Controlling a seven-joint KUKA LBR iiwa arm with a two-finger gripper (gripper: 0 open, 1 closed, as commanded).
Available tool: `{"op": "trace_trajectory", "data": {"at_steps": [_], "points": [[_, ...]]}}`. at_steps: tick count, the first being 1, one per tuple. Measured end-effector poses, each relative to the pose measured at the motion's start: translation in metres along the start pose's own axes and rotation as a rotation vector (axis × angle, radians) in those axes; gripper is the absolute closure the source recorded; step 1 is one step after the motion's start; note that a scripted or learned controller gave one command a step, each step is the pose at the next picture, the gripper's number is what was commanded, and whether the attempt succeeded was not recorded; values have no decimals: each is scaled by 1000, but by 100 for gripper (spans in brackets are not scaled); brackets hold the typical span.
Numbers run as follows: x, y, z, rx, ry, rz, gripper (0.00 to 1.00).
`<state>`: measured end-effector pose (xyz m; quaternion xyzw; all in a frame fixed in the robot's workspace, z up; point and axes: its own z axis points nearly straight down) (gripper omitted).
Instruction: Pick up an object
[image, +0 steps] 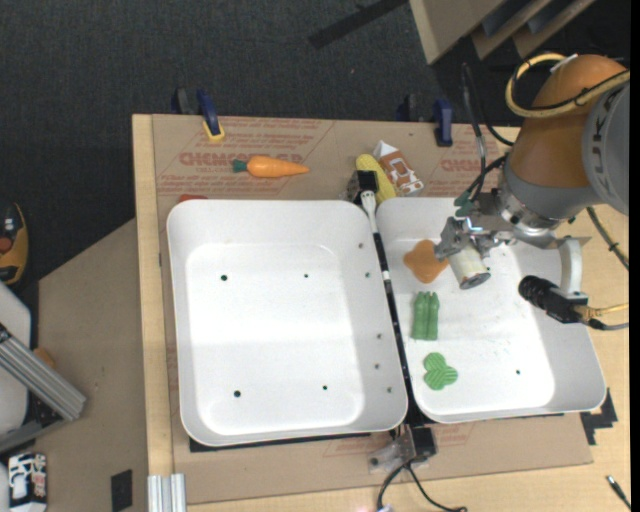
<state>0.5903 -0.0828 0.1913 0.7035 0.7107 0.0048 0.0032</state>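
The arm (570, 120) is cut off by the right edge at three o'clock, so its upper part is out of sight. Its claw (462, 248) hangs over the right bin (560, 395), and its tips are too crowded by the wrist hardware to tell how they stand. The claw covers the three o'clock side of the orange piece (424, 262), so contact between them cannot be judged. The small carton (400, 172) at twelve o'clock bears print too small to read. At nine o'clock, a dark object (8, 245) is cut by the left edge. The counter (150, 300) runs off the bottom edge at six o'clock.
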Motion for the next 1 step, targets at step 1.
{"op": "trace_trajectory", "data": {"at_steps": [1], "points": [[92,36,7,7,1,0,100]]}}
